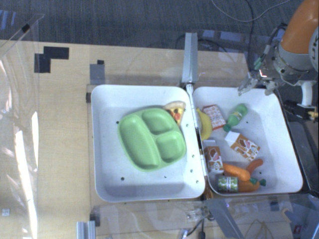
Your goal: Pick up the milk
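- My gripper [256, 86] hangs over the back rim of the right bin [291, 133], up in the far right corner of the camera view. Its jaws are released and spread, with nothing between them.
- I read that position as a staging pose: the arm sits high and off to the edge, so the bin contents stay unblocked for the camera.
- The milk [242, 146] I take to be the small white carton lying on its side near the middle of the right bin, well apart from the gripper.
- It is crowded. A green bottle [236, 116] lies just behind it and a carrot [236, 172] just in front, so I judge a straight-down approach will be needed.
- A banana [203, 125] lies along the divider, well clear of the carton.
- The left bin [107, 178] holds a green tray [152, 138] and a pizza slice [175, 110], probably as the drop side.
- The pick has not begun.
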Controlling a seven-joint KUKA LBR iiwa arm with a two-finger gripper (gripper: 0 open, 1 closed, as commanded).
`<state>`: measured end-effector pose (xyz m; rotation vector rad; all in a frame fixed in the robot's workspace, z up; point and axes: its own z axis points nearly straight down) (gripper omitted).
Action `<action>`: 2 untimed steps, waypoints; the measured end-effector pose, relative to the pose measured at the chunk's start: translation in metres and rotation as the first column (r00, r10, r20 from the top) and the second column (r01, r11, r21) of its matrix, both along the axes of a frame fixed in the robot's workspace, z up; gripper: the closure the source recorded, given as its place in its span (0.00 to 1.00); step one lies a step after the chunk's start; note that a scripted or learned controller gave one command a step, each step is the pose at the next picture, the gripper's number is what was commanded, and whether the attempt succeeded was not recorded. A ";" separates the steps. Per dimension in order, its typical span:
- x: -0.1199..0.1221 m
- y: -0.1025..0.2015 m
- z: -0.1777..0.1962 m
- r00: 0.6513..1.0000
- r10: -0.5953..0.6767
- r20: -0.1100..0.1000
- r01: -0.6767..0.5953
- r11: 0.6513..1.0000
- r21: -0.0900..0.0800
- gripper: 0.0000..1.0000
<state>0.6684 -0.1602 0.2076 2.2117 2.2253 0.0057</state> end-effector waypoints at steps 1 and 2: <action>-0.059 -0.044 -0.091 0.998 0.067 0.000 -0.067 0.998 -0.001 0.00; -0.119 -0.012 -0.119 0.983 0.183 0.005 -0.183 0.983 -0.003 0.00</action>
